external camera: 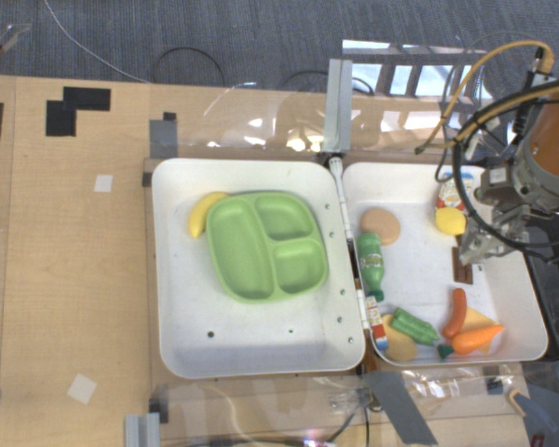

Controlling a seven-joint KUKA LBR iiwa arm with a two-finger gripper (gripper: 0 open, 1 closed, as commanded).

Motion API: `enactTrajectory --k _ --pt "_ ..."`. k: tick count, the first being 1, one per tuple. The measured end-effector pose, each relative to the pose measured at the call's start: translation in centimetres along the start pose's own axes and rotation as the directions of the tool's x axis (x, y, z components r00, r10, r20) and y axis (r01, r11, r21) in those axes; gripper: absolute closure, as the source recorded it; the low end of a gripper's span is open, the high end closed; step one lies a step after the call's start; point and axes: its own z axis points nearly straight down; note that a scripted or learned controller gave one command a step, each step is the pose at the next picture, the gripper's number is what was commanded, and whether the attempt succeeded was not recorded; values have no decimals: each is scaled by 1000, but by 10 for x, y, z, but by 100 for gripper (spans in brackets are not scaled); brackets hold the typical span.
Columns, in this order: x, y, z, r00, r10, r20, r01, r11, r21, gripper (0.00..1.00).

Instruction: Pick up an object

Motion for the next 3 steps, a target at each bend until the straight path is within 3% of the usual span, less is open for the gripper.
enactTrajectory --k 1,2,3 --pt "86 30 115 996 -85 2 85 996 -16 100" --pt "35 -27 -7 991 -134 0 134 991 6 100" --pt "37 -25 -2 992 -129 3 129 992 -5 0"
